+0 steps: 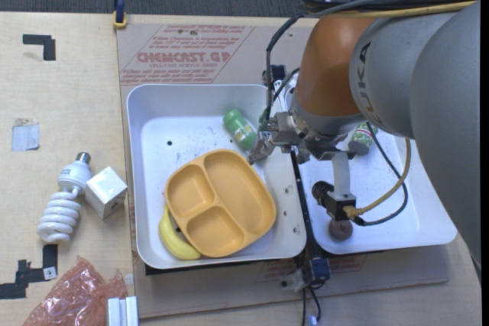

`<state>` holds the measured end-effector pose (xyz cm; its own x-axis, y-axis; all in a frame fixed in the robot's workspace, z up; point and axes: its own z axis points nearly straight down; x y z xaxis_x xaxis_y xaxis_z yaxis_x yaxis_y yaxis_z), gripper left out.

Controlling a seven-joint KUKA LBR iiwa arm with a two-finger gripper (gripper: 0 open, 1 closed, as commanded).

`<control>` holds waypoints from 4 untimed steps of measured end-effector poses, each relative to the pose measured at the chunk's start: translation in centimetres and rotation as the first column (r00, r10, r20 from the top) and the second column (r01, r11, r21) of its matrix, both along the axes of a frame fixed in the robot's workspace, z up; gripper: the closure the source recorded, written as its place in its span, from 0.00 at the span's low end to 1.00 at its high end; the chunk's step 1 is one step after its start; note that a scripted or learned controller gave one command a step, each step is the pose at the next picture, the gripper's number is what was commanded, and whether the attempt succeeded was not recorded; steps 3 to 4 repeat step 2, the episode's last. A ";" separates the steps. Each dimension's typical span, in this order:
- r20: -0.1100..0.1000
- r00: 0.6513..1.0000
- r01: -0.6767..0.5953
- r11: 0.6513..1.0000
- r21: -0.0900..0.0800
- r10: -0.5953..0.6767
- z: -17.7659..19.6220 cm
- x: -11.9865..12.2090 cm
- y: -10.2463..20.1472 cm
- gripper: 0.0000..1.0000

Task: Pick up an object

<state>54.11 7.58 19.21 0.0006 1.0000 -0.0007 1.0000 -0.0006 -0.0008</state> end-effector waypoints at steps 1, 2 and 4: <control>0.001 1.000 0.001 1.000 -0.001 -0.001 0.0 5.6 -3.0 0.00; 0.000 1.000 0.001 1.000 0.000 -0.001 0.0 0.3 -1.3 0.00; 0.000 1.000 0.001 1.000 0.000 -0.001 0.0 0.3 -1.3 0.00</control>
